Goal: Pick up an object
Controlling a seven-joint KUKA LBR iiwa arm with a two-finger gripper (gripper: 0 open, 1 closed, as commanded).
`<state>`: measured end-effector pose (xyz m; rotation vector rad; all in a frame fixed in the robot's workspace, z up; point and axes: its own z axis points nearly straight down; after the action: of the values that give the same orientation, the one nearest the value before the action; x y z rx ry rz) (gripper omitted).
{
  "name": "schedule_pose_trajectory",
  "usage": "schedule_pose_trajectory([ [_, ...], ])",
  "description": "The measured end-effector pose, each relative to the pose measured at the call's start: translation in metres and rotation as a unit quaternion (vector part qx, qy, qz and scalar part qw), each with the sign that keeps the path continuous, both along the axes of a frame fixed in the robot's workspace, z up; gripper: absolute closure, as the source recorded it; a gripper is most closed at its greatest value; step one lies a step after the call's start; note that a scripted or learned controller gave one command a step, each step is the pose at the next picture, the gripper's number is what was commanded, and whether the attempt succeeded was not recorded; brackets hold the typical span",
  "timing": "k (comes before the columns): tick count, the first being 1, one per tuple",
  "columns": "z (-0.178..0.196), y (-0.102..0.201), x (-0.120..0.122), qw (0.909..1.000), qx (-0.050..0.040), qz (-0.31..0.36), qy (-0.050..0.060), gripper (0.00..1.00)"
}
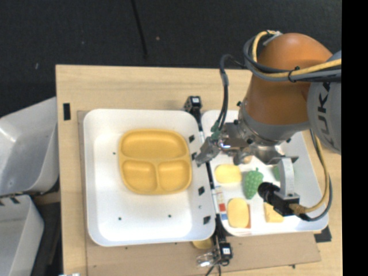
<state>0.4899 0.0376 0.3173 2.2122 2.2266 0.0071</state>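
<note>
Single fixed camera above bench (115, 85), slanted downward, both bins (103, 211) framed

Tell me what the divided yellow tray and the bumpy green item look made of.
Yellow tray: likely moulded plastic, with a smooth, slightly glossy surface, rounded compartment ridges and uniform colour.
Green item: probably plastic or rubber toy food, knobbly and matte; too small to be sure.

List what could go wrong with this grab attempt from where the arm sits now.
1. Crowding: the green toy sits close to the yellow pieces and, so a descent may nudge or catch a neighbour instead.
2. The arm's body hides much of the right bin, so the camera may misjudge what lies beneath.
3. The cable loops low over the bin and might snag.
</note>
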Motion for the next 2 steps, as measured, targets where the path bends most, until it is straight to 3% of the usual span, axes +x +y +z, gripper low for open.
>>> schedule_pose_trajectory([
  [1,0.007,-0.003,0.001,1.0000,-0.0005,-0.001,0.001,1.00],
  [2,0.097,0.028,0.000,1.0000,0.0000,0.000,-0.001,1.00],
])
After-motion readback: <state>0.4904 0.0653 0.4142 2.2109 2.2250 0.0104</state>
